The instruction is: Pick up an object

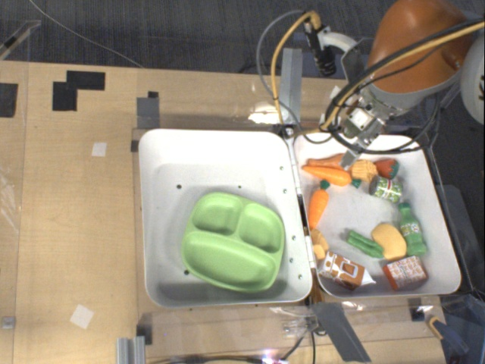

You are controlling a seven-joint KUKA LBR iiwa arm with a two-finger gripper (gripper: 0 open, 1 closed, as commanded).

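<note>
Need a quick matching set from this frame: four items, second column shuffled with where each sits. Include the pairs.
Items:
1. green divided plate
2. carrot
3. red box
4. green can

Places:
A. right bin, near-right corner
B. left bin
C. right bin, by the divider wall
D. right bin, far side, close to the gripper

Pairs: 1-B, 2-C, 3-A, 4-D
</note>
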